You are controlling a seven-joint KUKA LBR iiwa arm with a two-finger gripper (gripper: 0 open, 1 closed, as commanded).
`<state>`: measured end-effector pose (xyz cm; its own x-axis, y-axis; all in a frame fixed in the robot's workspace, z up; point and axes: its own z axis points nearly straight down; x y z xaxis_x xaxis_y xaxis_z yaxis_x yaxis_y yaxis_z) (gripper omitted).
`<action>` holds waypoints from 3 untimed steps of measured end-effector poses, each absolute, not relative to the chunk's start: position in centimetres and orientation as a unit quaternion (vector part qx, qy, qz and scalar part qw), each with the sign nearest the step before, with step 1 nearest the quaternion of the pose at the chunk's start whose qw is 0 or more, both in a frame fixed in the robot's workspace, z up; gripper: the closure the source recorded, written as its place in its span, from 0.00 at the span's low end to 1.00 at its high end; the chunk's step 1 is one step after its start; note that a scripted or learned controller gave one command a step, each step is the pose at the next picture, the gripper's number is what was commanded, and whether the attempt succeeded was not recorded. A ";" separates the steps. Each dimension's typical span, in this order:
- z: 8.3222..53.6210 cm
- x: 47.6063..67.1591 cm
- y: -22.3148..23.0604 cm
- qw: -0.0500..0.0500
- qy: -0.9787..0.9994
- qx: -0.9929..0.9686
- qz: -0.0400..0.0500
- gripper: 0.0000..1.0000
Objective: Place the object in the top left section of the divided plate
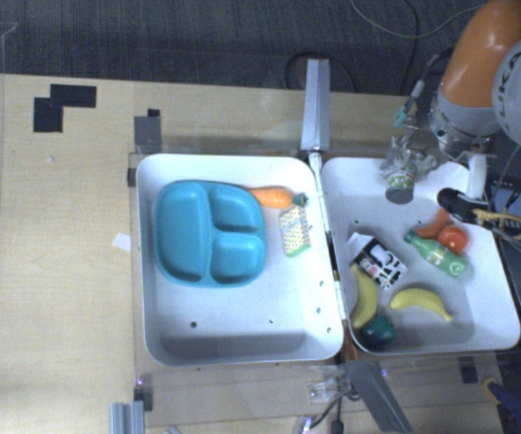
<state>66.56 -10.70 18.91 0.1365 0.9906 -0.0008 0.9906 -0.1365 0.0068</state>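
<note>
Wood bench (52,269) under dark carpet at the far side, two white bins side by side. Left bin (242,337) holds the blue divided plate (211,233), all sections bare, so nothing placed yet by my read. Carrot (271,198) lies just right of the plate's far edge, a patterned packet (295,233) beside it. Right bin (496,328) carries the clutter: two bananas (421,302), green bottle (436,252), black-and-white box (380,262), a dark round item (377,331) and a red piece (452,239). I have the arm (491,61) in from the right, gripper (406,168) low over the right bin's far edge, seemingly on a small grey-green object (400,184). I cannot tell its opening or whether it holds that thing. The object to place is probably that one, well apart from the plate.
</note>
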 end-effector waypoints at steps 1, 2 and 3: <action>21.9 66.0 -1.8 0.002 0.665 0.747 0.003 1.00; 23.0 66.9 8.3 0.001 0.699 0.715 0.003 1.00; 23.0 66.9 8.2 0.002 0.699 0.715 0.003 0.00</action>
<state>66.88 8.24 23.01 0.0216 0.9998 0.0023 0.9997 -0.0217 0.0065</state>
